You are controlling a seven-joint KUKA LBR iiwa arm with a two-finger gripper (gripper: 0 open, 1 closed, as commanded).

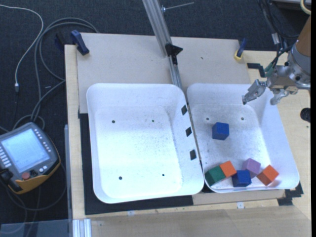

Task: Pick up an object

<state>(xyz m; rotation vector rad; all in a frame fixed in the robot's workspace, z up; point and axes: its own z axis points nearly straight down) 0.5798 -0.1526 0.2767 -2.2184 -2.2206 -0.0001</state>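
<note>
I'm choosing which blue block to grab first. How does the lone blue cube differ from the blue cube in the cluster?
The lone blue cube stands apart mid-bin, nothing touching it; the clustered blue cube sits by the near wall of the right bin, crowded between the orange cube and purple cube. The lone one lies nearer the gripper. Both look alike in colour and size.

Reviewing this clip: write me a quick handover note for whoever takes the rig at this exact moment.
Gripper: open, nothing between its fingers, over the far right part of the right bin.
Objects, all in the right bin: a blue cube alone near the middle; along the near edge a green cube, orange cube, second blue cube, purple cube and another orange cube.
Done: nothing picked yet.
Left: descend, grasp one object and lift it. The lone blue cube looks easiest.
</note>
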